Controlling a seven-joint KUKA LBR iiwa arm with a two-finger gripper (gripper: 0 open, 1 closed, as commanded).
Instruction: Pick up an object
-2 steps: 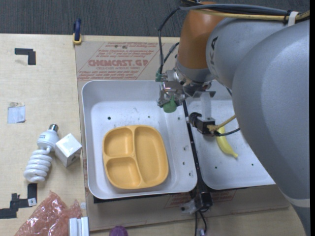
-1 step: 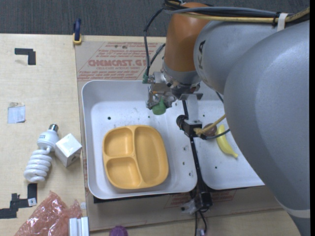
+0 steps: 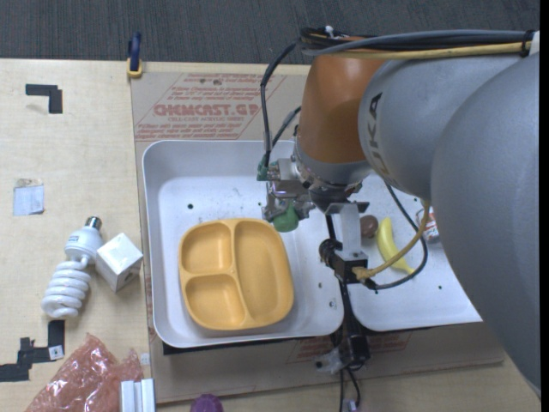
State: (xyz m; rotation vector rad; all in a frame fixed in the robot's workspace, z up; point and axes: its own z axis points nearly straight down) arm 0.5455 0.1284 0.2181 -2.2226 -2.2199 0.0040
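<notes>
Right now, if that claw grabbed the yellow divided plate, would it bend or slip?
The yellow divided plate looks like moulded plastic, so probably stiff and light. Its smooth, rounded rim may slip from a narrow grip. Lying flat in the left bin, it seems unlikely to roll or tip.

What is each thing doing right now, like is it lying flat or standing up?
Yellow plate: lying flat in the left bin, right side up.
Banana: lying in the right bin.
Green thing: right under the hand, by the plate's edge.
Light bulb: lying on its side on the bench.
</notes>
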